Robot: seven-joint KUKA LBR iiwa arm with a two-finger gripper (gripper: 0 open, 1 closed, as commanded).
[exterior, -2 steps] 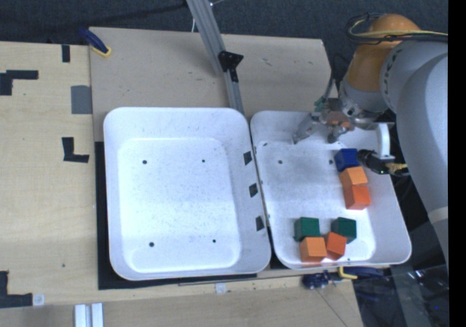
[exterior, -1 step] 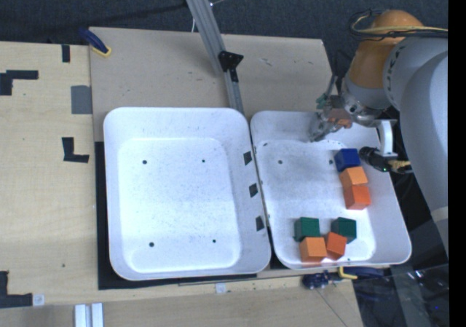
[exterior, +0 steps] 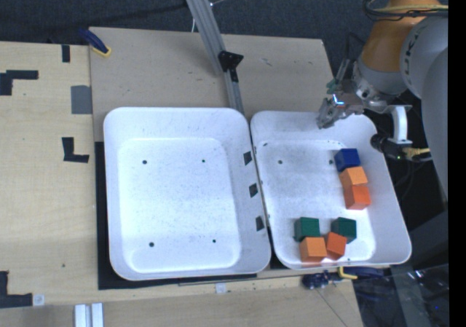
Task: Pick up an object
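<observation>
On the table, the left bin (exterior: 178,191) lies beside the right bin (exterior: 291,129), which holds green blocks (exterior: 308,227), orange blocks (exterior: 314,248), a blue block (exterior: 348,159) and an orange block (exterior: 355,187). The gripper (exterior: 328,119) hovers over its far rim; I cannot tell how its jaws stand.

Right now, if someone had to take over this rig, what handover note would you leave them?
Gripper: above the far rim of the right bin, nothing visible between its fingers; whether they are open or shut is unclear.
Objects: all in the right bin. A blue block sits against an orange block near the right wall. At the near end are two green blocks and two orange blocks clustered together.
The left bin holds no blocks.
Done: nothing picked.
Left: descend on a block, grasp, lift. The blue block looks closest.
</observation>
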